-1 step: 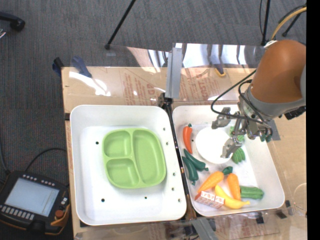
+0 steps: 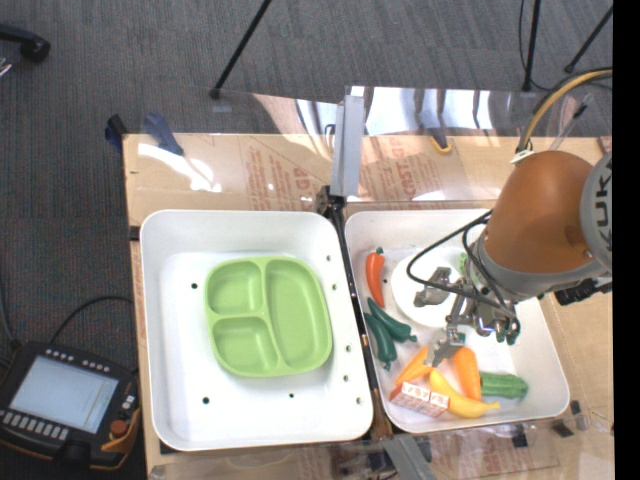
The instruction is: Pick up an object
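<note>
While your arm (image 2: 545,218) reaches in from the right, your gripper (image 2: 452,343) hangs low over the right bin (image 2: 556,368), just above the pile at its near side. Jaws: can't tell, too small and cluttered. Nothing visibly held. Pickable stuff sits there: orange carrot (image 2: 467,370), yellow banana (image 2: 455,395), green cucumber (image 2: 503,385), red box (image 2: 418,398), dark green peppers (image 2: 388,326), red chili (image 2: 375,273), white plate (image 2: 415,290). Left bin (image 2: 160,268) holds a green divided tray (image 2: 268,316).

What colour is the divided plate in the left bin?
Light green: the divided plate shows plainly in the camera view.
</note>
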`<state>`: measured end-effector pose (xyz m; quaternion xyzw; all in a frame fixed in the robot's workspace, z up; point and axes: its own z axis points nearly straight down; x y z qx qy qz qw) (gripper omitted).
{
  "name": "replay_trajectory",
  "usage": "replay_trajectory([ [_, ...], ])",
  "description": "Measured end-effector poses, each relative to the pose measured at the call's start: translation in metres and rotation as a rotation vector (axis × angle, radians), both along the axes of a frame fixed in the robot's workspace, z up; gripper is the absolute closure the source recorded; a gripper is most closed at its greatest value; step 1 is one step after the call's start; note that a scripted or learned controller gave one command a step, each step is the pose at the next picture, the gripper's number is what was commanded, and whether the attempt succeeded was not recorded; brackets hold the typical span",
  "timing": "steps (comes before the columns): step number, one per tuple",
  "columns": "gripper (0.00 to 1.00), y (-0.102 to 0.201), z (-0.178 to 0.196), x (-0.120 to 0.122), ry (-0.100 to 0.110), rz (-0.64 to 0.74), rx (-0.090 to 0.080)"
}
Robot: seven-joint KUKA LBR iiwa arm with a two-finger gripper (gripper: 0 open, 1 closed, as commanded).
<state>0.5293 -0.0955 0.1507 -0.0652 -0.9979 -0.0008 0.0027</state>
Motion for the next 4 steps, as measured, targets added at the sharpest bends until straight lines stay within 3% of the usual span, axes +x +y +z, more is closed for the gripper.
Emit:
replay_trajectory([
  [1,0.00,-0.005,-0.061,-0.049,-0.019,-0.152,-0.003],
  [2,1.00,-0.003,-0.052,-0.050,-0.013,-0.145,-0.002],
  [3,1.00,-0.005,-0.063,-0.053,-0.003,-0.573,-0.003],
  [4,1.00,0.038,0.132,-0.028,-0.009,-0.873,-0.002],
])
